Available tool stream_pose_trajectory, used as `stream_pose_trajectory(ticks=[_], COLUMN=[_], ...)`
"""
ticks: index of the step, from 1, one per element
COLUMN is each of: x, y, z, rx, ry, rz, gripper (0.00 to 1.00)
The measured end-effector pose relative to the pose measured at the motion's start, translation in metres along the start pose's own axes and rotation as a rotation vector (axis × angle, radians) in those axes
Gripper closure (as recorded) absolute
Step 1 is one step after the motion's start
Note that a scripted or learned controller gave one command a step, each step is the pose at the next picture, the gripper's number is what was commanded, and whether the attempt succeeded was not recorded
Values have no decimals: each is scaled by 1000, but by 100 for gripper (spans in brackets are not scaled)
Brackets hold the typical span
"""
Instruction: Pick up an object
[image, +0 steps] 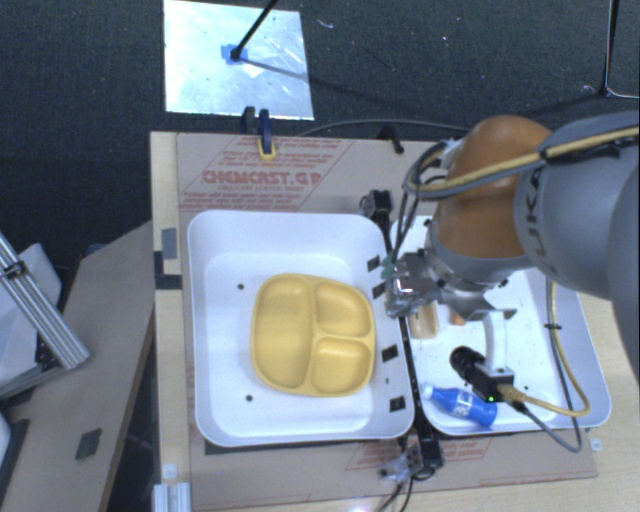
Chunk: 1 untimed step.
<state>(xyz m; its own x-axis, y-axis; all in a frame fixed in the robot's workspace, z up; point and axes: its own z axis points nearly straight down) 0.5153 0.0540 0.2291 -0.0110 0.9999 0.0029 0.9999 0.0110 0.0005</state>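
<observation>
Hand (425, 318) low in right bin (580, 345), grip state unreadable; blue bottle (462, 404) lay just beside it, nearer the camera.

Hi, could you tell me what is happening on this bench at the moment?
A grey robot arm reaches in from the right and hangs low over the right bin. Beneath its wrist lie a small tan item and, nearer the front, a blue and white bottle. The view does not show it holding anything. The left bin holds a yellow divided plate.
</observation>
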Motion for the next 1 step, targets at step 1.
stream_pose_trajectory(ticks=[1], x=[54], y=[-4], z=[15], rx=[2], ry=[-1], rz=[1], gripper=[100])
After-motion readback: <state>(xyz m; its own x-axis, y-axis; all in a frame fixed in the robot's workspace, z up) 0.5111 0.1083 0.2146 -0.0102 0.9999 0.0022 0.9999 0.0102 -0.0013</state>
